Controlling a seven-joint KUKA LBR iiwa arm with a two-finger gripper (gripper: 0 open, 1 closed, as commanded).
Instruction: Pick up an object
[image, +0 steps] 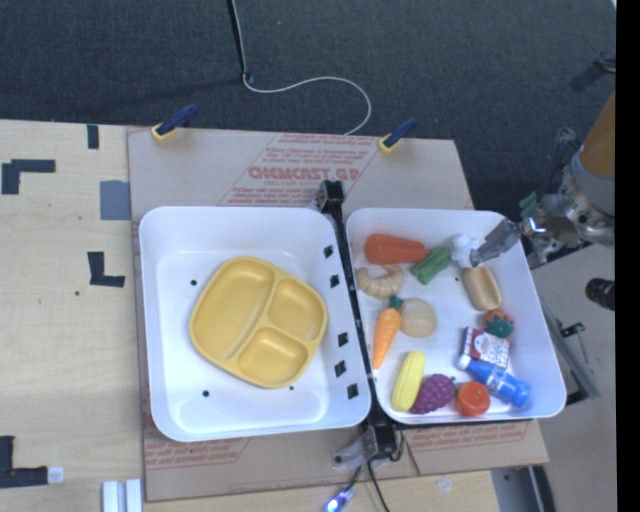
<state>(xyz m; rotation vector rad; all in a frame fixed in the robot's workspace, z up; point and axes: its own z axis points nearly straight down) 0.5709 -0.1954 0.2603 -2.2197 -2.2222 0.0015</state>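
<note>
Pincer (492, 243) poised over right bin's (545, 330) upper right corner; finger spread impossible to judge. Hot dog bun (483, 288) just below the tip, white piece (461, 244) beside it, red pepper (394, 248) further left. Yellow divided plate (258, 320) far left.

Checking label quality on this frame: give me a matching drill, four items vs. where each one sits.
Items:
1. yellow tray
2. corn cob
3. red-orange carrot
4. blue bottle

Places:
A. right bin, far edge near the divider
B. left bin, middle
C. right bin, near right corner
D. right bin, near edge, beside the purple grapes

Pairs: 1-B, 2-D, 3-A, 4-C
</note>
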